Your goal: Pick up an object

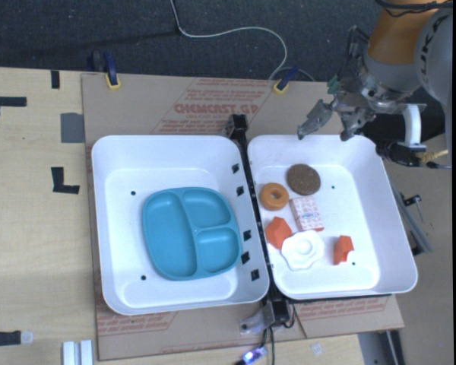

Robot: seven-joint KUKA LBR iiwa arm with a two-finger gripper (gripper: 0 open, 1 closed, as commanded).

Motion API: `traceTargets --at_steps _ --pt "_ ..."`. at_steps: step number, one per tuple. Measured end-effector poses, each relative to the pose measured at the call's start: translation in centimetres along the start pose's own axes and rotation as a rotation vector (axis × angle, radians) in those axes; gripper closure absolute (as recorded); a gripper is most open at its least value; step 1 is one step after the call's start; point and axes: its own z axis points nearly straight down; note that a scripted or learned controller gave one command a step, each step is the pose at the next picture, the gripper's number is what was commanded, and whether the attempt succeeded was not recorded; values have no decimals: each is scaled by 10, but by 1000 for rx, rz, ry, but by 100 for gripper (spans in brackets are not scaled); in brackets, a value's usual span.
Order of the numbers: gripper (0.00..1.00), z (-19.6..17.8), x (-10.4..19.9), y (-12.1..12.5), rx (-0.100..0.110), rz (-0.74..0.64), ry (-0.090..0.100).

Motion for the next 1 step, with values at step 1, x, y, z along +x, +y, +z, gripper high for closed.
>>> traceTargets --at_steps 1 --pt "0 -8 0 2 -12 -3 -2"
